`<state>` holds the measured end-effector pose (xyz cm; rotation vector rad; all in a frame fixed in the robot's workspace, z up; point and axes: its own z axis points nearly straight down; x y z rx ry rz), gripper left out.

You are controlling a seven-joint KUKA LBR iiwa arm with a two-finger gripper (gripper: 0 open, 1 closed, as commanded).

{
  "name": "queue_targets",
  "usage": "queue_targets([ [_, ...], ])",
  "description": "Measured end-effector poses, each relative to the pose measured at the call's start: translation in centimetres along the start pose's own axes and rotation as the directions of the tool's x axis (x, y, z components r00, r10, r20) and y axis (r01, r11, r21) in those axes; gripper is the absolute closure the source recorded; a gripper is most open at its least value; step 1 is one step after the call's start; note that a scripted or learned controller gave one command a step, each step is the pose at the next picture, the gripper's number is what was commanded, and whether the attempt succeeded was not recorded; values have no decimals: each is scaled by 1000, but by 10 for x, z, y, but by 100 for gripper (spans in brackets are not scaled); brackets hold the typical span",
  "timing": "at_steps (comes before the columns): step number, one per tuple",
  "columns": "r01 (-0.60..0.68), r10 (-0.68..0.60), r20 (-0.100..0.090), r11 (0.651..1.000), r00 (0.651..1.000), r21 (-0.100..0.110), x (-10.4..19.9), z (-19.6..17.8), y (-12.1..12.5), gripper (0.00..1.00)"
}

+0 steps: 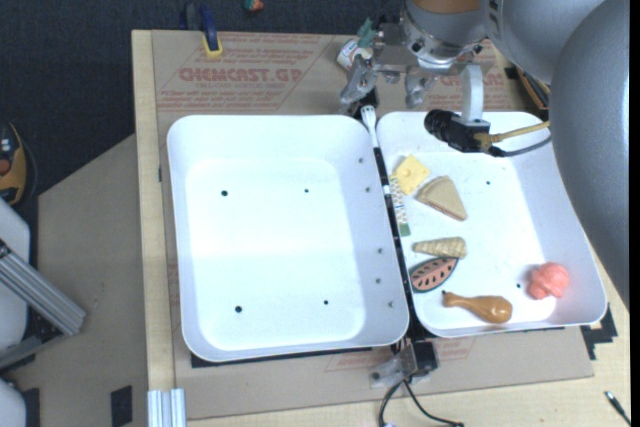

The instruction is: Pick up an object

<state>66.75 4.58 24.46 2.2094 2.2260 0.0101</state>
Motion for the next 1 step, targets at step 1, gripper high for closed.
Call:
queue_targets([
  [1, -1, 1, -2, 1000, 1000, -5, 55, -101, 1, 0],
])
